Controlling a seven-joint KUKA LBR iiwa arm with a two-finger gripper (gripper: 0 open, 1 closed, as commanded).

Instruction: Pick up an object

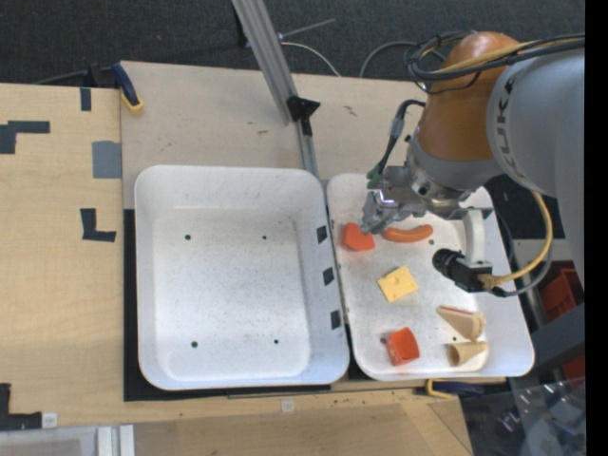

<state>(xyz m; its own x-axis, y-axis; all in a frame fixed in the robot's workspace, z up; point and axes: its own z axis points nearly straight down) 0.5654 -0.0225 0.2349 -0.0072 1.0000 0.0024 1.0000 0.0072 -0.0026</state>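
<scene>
Grey arm [532, 112]: KUKA, orange band above wrist, reaches in from right, low over top of right bin.
Left bin [152, 255]: white, shallow, rounded corners, speckled matte floor.
Right bin [518, 345]: same white plastic, holds all small items.
Gripper [378, 218]: metal, tips down by orange wedge; pincer state cannot tell, wrist blocks view.
Orange wedge [358, 238]: rounded, matte, prob. foam or plastic; near top-left of right bin, just beside bin wall; likely target.
Orange sausage shape [410, 234]: long, curved, smooth; just right of gripper.
Yellow cheese wedge [397, 284]: flat, holes, mid bin.
Red block [403, 347]: chunky, near front edge.
Tan cones [465, 335]: two, ribbed-looking, front right.
Risk: wedge may squirt out sideways on closing, rounded faces; one tip could hit bin wall; sausage close enough to get nudged or caught too.
</scene>
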